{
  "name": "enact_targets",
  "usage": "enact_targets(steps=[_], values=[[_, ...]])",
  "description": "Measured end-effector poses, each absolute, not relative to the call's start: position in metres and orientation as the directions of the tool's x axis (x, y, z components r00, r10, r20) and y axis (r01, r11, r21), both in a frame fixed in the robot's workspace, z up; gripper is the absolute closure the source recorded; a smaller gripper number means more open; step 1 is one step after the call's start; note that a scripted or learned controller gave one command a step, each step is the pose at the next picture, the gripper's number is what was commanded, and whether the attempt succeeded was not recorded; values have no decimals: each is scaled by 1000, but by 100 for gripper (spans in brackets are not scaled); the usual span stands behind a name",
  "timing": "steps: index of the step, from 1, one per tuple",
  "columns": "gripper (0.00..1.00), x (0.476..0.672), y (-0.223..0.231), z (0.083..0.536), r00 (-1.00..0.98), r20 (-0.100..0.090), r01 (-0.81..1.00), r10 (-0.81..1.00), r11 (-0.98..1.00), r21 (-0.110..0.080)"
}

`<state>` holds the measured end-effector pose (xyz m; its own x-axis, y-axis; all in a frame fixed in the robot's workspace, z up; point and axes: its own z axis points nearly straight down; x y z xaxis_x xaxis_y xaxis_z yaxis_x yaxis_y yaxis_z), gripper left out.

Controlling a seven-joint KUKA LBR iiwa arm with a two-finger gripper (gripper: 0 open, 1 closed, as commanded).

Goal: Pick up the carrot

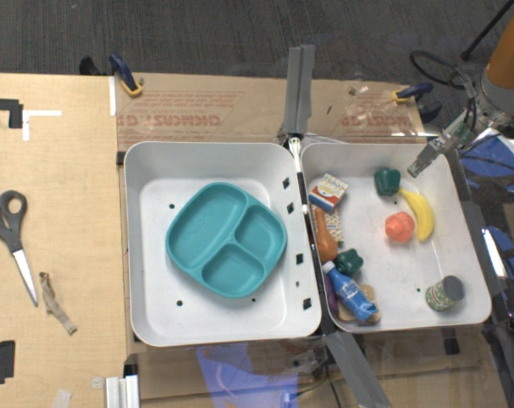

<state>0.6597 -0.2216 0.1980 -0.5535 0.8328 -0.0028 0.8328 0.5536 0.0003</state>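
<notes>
The carrot [325,235] lies in the right bin [469,253], hard against that bin's left wall, just right of the divider between the two bins. It is a slim orange piece, and its long axis runs nearly straight up and down the frame, parallel to the wall. A small carton [328,192] sits at its upper end, touching or nearly so, and a dark green piece [348,261] rests just beside its lower right. Below that, a blue bottle [350,294] lies along the same wall.

The gripper [420,165] hangs at the upper right of the frame, over the bin's top right corner, with the arm's grey links and cables behind it. It shows as a short dark tip pointing down and to the left; whether it stands wide or narrow I cannot tell from this angle, and nothing is seen held in it.

From the gripper, the carrot lies to the lower left, across most of the bin's width. A green pepper [387,180], a banana [420,214] and a red ball [400,227] sit between the two, along or near that line.

My judgement: the reach has yet to start. A grasp across the carrot's narrow width looks hard, since one side is shut in by the wall.
</notes>
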Motion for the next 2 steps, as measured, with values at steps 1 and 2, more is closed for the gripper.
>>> enact_targets(steps=[1,2], values=[[100,661,-220,208,-557,-8,830,830,557,2],[100,660,-222,352,-725,-6,689,689,725,1]])
